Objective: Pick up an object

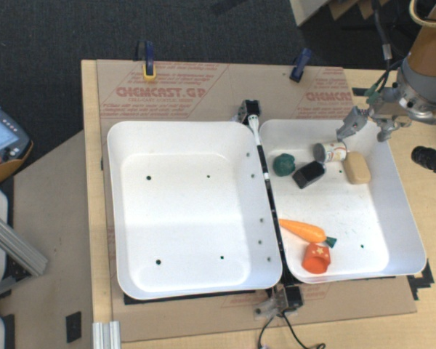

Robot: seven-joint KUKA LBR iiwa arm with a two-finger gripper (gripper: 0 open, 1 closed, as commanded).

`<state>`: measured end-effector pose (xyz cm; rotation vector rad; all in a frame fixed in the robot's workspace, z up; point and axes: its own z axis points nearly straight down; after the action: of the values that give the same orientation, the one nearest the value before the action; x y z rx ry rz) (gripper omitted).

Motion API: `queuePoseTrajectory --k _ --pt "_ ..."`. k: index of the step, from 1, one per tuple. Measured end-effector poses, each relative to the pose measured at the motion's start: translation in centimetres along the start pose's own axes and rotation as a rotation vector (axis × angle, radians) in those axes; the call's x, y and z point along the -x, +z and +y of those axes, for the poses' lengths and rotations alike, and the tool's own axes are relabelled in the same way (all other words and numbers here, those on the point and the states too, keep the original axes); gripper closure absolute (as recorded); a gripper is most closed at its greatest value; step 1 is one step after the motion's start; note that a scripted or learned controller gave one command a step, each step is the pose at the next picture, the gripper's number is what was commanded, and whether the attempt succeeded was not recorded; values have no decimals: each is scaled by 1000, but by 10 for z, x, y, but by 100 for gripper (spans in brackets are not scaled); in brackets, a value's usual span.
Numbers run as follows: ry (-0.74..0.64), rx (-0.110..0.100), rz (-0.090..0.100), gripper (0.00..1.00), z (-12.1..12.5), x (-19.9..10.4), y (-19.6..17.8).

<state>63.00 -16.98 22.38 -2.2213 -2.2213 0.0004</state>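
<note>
Dark carpet floor fills the top and left of the frame, w/ a brown board (pixel 203 86) printed in red lettering on the bench, held by two blue clamps (pixel 147 58) at its upper edge. On the board sit two shallow white bins side by side: left bin (pixel 131 195) takes the centre-left of the frame, right bin (pixel 378 231) the centre-right, their rims touching along a black strip between them. The grey arm (pixel 421 64) comes in at upper right, its orange-tan part above the wrist, and the gripper (pixel 369 126) hangs over the upper right corner of the right bin; fingers spread apart, nothing between them. Objs all in the right bin. Upper part of bin, just left of and below the gripper: tan block (pixel 357 169) nearest it, then a small grey-and-white cylinder-like item (pixel 328 152) touching or just beside the block, a black block (pixel 308 174) tilted, and a dark green ball (pixel 283 165) near the bin's left wall. Lower part of bin, well apart from the gripper: orange carrot (pixel 303 230) lying at a slant, w/ a red tomato-like piece (pixel 317 258) just below it.
</note>
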Motion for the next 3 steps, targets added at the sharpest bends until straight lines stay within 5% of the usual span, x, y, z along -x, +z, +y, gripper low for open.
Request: queuePoseTrajectory --k 1,2,3 --pt "-2 20 -7 0 13 18 -151" --pt "-2 7 -4 100 12 16 -151" --pt "-4 6 -1 100 16 -48 -170"
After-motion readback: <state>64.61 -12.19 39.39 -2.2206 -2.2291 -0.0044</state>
